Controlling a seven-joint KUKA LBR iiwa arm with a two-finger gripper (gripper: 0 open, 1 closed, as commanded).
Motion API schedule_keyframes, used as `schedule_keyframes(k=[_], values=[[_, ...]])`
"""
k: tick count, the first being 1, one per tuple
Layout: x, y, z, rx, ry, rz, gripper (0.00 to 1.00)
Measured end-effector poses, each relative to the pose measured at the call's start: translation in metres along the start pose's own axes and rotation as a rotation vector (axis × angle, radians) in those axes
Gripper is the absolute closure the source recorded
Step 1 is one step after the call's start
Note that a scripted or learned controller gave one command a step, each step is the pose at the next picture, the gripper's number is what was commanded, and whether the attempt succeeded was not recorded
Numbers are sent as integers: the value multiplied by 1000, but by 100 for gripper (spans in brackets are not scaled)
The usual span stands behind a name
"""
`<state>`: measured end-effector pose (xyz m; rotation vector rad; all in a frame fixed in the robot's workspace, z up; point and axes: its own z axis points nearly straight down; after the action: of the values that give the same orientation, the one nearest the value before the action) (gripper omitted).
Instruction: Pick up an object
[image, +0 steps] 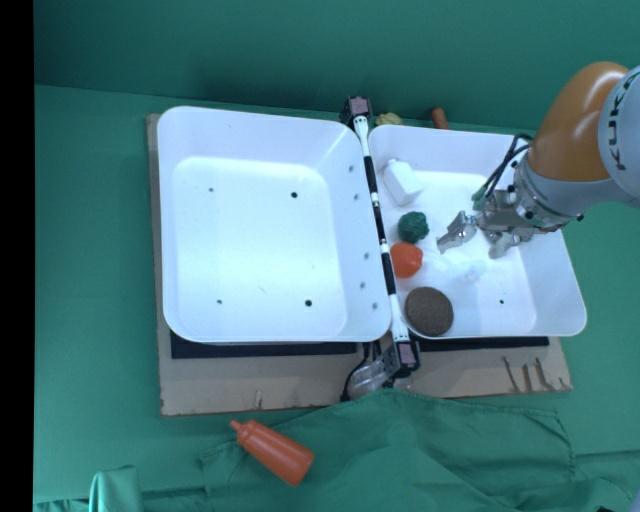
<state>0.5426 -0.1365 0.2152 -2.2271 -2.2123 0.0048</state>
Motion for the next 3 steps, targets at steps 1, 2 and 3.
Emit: schedule_keyframes(k=[1, 2, 3], values=[[14, 69, 13, -12, -2, -7, 0], [12, 10, -14, -5, 0, -2, 0], [11, -48, 4, 0, 1, 0, 0]])
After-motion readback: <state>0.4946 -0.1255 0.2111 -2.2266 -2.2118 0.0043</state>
